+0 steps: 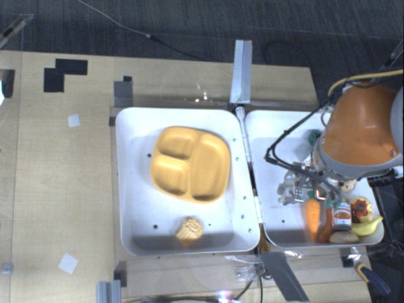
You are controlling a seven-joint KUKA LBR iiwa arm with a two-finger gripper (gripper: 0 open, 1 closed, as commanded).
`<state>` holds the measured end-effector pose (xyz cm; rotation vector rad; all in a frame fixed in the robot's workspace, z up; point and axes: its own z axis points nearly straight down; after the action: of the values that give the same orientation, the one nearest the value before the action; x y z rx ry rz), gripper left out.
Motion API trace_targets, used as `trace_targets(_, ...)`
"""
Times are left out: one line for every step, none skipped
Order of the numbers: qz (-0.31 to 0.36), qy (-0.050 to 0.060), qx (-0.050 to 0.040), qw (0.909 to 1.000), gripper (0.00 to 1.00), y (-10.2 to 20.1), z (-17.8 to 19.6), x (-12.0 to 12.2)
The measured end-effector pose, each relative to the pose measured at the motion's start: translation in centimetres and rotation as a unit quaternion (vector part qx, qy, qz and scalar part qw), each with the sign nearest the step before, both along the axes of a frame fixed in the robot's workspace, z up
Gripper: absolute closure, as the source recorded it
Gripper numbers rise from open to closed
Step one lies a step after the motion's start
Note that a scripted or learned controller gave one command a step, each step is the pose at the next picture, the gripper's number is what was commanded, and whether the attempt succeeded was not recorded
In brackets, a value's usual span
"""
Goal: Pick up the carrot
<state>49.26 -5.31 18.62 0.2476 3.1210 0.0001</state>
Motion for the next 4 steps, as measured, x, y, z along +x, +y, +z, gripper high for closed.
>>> trace_targets(0.001, 0.000, 0.0002, 1.0000, 0.00, 0.1, 0.0, 0.0)
trace_targets(0.114, 0.003, -0.0008, 0.9934, 0.00, -3.6, -6.7, -0.5)
trace_targets(0.123, -0.001, -0.0011, 0.9925, 0.00, -4.0, -9.7, 1.6)
trace_targets(0.125, -0.008, -0.0025, 0.9921, 1.00, -3.9, -8.3, 2.1)
